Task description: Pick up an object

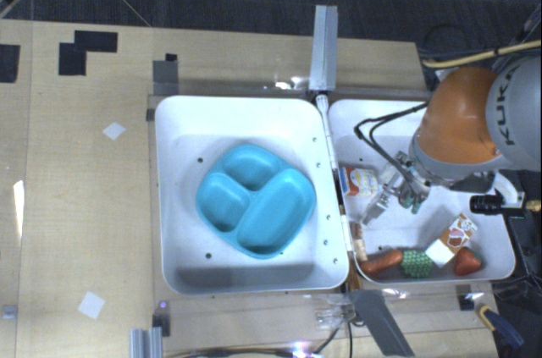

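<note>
Over the right bin (pixel 506 267) hangs the gripper (pixel 391 197), fingers apart w/ nothing between them, just beside a small packet (pixel 362 180) partly hidden by it. Near the bin's front edge lie a green block (pixel 416 262) & reddish bits, too small to name.

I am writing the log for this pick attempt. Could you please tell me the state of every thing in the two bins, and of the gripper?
blue divided plate: lying flat in left bin
gripper: low over right bin
white packet: flat beside gripper
green object: resting at the near wall
red object: resting near corner
</note>
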